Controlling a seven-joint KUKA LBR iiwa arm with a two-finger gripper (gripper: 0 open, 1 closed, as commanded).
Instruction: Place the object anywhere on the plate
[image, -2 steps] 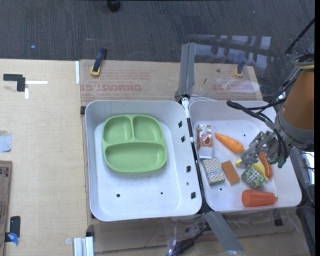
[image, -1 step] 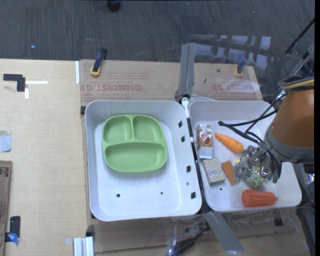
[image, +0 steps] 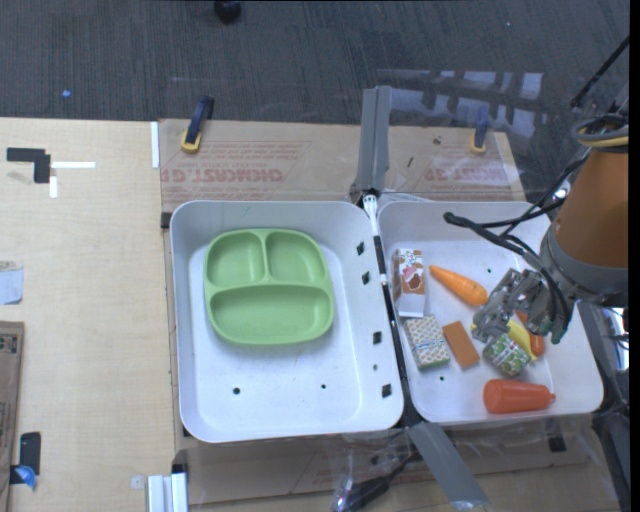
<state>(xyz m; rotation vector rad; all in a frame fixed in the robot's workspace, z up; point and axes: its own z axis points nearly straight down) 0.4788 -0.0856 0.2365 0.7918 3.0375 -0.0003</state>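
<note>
Green plate in left bin, pincer over right-bin toys, grip unclear

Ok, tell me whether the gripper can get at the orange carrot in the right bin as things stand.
Probably yes. The orange carrot lies uncovered near the middle of the right white bin, apart from the packet beside it, and the gripper hangs just to its right.
</note>
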